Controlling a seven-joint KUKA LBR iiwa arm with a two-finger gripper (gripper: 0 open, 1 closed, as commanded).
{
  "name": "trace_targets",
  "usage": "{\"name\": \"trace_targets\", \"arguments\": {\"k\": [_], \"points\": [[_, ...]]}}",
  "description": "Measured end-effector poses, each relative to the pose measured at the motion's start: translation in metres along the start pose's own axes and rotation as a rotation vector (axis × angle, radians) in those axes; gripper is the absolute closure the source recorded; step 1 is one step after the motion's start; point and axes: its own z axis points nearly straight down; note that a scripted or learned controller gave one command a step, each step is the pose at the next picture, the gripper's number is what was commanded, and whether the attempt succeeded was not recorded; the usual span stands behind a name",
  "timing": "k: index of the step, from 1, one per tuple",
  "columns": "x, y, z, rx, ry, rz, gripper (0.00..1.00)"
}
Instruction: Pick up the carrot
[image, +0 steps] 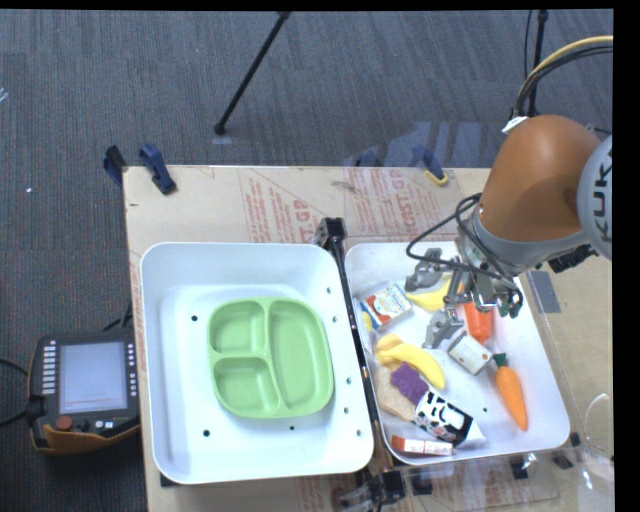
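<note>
Colours and patterns of the bins and their contents.

Two white bins are seen on a tan board printed with red lettering. A light green tray is held in the left bin. In the right bin, an orange carrot with a green top, a yellow banana, a purple piece and a black-and-white patterned packet are shown. The arm is banded orange over grey.
</note>
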Motion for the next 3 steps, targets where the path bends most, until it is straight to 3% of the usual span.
{"name": "trace_targets", "arguments": {"k": [1,2,3], "points": [[0.019,-0.046,0.090,-0.002,0.009,-0.062,0.00],[0.055,-0.052,0.111,-0.001,-0.001,-0.272,0.00],[0.074,-0.114,0.110,0.001,0.000,-0.211,0.00]]}}
